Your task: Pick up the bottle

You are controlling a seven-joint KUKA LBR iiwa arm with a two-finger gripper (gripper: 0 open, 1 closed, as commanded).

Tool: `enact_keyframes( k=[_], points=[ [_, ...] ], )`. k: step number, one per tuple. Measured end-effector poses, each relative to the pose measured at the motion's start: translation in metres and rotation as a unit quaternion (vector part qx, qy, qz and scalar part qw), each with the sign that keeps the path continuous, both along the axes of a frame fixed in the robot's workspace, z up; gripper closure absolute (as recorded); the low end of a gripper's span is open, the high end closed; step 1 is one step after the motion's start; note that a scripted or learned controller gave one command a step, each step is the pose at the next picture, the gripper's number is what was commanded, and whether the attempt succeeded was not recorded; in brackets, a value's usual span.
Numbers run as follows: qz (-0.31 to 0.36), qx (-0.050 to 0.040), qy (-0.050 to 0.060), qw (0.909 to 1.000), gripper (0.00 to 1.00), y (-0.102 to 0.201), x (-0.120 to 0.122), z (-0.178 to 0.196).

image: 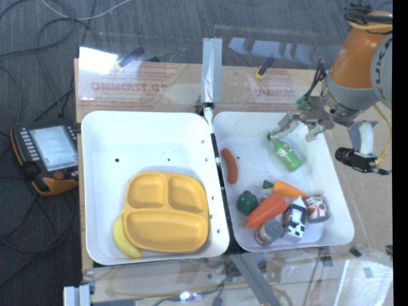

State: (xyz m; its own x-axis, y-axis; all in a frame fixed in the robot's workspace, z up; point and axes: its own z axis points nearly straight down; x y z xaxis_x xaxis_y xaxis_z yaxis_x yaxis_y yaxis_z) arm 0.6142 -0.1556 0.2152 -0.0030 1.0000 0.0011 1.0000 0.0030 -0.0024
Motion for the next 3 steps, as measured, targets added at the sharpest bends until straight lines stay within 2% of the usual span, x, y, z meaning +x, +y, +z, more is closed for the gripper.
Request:
enact_keyframes(
  k=[1,2,3],
  points=[
    [0.031,-0.0026,-0.003,0.9995,0.00,-0.030,0.014,-0.124],
    [0.031,-0.0022,-0.004,0.9995,1.00,-0.029,0.015,-0.114],
    [-0.078,-0.0019,0.000,0.9969,1.00,0.006,0.039,-0.029]
  ],
)
